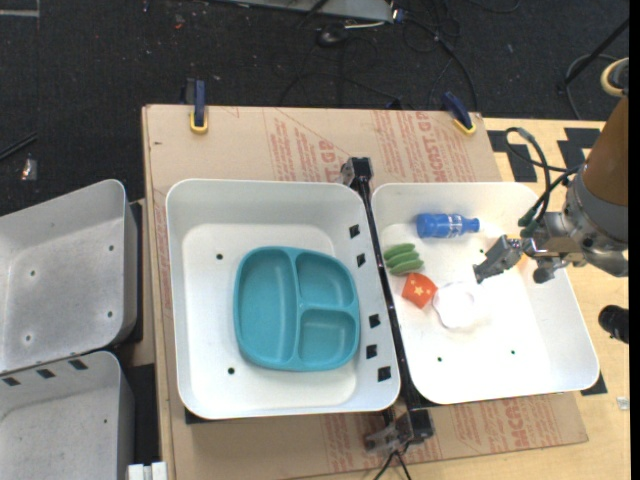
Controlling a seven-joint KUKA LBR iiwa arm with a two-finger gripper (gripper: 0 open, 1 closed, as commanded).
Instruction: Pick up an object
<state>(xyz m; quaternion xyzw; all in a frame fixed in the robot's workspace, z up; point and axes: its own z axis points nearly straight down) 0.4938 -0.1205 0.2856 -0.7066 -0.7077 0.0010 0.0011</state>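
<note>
Cardboard-topped bench (300, 143), two white bins: right bin (540, 368) with blue bottle (445, 226), green piece (402, 259), red block (420, 290), white lump (458, 308). Approach step, judging by gripper (497, 261) poised beside them, nothing visibly pinched, finger state impossible to tell. Next: descend over one item and close

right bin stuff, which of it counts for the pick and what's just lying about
For the pick: blue bottle, green item, red item, white item, gripper.

Lying about: teal tray in the left bin, clamps.
</note>
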